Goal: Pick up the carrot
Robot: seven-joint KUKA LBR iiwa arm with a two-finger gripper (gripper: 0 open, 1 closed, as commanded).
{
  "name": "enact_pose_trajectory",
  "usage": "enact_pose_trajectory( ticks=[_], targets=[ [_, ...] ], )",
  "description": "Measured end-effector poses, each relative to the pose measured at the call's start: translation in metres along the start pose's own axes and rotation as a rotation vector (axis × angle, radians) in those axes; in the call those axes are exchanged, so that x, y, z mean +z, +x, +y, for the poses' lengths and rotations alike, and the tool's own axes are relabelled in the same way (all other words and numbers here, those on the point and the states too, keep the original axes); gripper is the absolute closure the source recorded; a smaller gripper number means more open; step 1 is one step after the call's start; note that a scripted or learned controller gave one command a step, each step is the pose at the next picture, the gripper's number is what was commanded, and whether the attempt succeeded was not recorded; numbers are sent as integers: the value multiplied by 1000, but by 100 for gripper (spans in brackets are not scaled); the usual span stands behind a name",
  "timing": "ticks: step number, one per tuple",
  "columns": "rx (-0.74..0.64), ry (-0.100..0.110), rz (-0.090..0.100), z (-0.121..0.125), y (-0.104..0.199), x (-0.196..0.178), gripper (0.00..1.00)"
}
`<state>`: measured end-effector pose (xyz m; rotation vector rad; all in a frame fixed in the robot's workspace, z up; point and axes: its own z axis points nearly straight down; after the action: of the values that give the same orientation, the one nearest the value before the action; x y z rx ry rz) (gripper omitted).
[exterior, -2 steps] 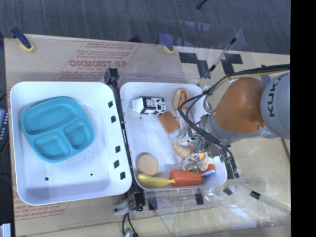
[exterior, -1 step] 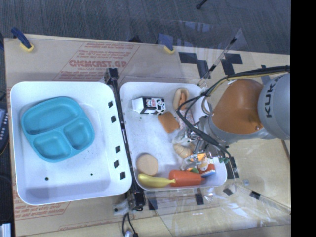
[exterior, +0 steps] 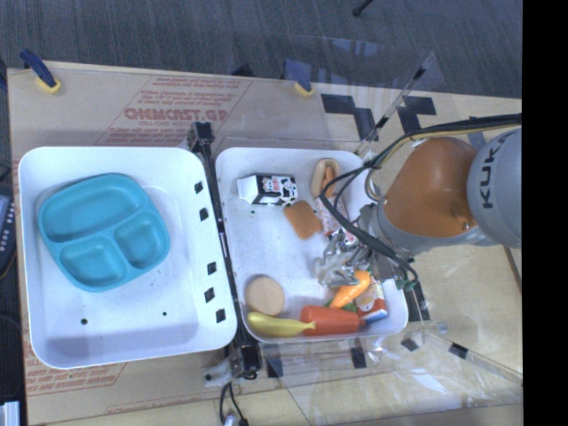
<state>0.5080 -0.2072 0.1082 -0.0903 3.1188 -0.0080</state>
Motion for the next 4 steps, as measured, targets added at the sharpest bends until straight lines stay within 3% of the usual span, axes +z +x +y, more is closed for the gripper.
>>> enact_pose_trajectory(
  ticks=[1,2,3,4],
  targets=[
    [0,0,1,0,0,0,0],
    [-135,5,-20,0,10,6,0],
    [-140,3,-10,1,11,-3,100],
    [-140,4,-13,1,10,-4,0]
  ],
)
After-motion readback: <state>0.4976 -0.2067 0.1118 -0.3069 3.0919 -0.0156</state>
